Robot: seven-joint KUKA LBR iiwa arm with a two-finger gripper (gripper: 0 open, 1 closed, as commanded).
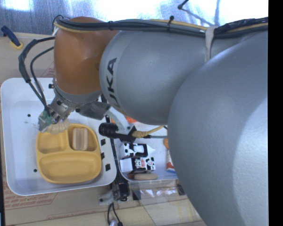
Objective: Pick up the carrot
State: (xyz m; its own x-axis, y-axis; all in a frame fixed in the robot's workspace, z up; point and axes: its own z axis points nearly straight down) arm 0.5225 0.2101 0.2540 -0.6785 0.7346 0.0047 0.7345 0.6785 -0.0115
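Observation:
The grey arm with its orange band (80, 55) covers most of the camera view. My gripper (51, 119) is low over the left bin (14, 126), at the far left corner of a yellow divided plate (68, 166). An orange sliver (169, 160), possibly the carrot, peeks out from under the arm's edge in the right bin. Most of it is hidden, so I cannot be sure what it is.
A tan block (79, 139) lies in the plate's small right compartment. In the visible strip of the right bin are a black-and-white patterned box (137, 157) and a flat tan object (143, 176). A blue-and-yellow tool (11, 37) lies on the bench at far left.

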